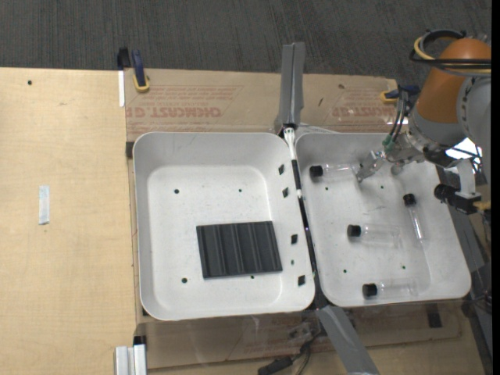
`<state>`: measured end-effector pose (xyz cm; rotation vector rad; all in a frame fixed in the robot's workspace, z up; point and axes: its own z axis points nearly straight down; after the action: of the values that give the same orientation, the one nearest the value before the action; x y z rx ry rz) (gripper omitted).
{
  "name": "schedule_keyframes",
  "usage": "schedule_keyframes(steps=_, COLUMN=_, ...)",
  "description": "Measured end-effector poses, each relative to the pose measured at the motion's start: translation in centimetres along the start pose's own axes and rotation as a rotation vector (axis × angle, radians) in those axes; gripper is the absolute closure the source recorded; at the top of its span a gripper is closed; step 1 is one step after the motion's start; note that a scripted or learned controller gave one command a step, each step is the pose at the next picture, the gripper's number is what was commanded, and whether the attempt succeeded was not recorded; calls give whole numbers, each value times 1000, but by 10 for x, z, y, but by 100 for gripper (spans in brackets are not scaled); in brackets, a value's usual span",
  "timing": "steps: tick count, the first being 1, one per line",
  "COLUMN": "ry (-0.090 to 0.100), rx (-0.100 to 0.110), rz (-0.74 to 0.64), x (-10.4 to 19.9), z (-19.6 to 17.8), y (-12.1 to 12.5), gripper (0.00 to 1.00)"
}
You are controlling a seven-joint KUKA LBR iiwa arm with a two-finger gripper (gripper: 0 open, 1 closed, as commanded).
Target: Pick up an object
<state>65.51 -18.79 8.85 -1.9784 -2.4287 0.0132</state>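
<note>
A dark ribbed rectangular pad (238,248) lies flat in the left bin (156,170), towards its front. The right bin (445,280) holds several clear plastic tubes with black caps: one cap (316,172) at the back left, one (353,230) in the middle, one (369,291) at the front and one (408,200) to the right. My gripper (375,162) reaches down over the back of the right bin, close to a clear tube that lies there. It is small and partly masked by the wrist.
A grey divider post (292,84) stands between the bins at the back. The arm's orange band (459,65) and cables hang over the right bin's back right corner. Bare bench (62,209) stretches to the left, with a blue clamp (134,67) at the back.
</note>
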Motion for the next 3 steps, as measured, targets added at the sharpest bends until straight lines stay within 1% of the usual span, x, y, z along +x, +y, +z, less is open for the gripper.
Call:
schedule_keyframes(steps=1, ry=0, rx=0, rz=-3, x=54, z=-1, y=12, gripper=0)
schedule_keyframes(steps=2, ry=-3, rx=-12, rz=-215, x=42, z=-2, y=-67, gripper=0)
schedule_keyframes(steps=3, ry=5, rx=-15, rz=-186, x=32, z=-2, y=-158, gripper=0)
